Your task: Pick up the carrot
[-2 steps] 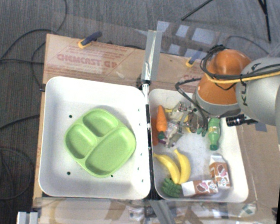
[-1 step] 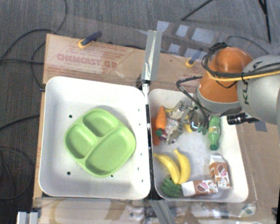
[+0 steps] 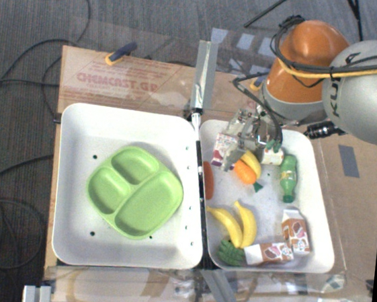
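The gripper hangs just above the carrot in the right bin, the carrot apparently unlifted; the fingers' state cannot be told.

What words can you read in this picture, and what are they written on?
"CHEMCAST GP": faded red print on the brown board behind the left bin.
Small cartons in the right bin, one near the top left, two at the bottom right: labels too small to read.
Green bottle: label too blurred to read.
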Controlling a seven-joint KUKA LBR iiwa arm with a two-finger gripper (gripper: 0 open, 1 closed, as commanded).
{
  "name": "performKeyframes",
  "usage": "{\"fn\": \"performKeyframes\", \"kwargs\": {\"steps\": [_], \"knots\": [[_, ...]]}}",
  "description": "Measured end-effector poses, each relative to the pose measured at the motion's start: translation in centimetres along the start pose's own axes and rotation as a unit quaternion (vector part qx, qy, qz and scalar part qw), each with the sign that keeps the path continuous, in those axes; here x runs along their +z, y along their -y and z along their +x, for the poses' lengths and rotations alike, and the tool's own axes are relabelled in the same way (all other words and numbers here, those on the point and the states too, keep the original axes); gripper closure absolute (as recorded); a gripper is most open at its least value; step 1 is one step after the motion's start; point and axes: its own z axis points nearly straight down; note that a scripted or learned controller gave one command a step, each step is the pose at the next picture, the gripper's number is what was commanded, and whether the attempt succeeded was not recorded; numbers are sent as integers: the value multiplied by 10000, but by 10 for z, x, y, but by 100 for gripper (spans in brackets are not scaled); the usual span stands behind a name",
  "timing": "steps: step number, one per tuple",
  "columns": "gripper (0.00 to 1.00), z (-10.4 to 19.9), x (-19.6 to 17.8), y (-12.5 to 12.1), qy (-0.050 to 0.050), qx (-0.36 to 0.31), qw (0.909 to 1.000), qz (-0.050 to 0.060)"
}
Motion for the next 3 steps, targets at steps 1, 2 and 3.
{"fn": "performKeyframes", "kwargs": {"steps": [1, 2, 3], "knots": [[100, 26, -153, -65, 3, -164, 9999, -5], [100, 49, -155, 9, -3, 101, 9999, 4], [0, 49, -155, 9, -3, 98, 10000, 2]]}}
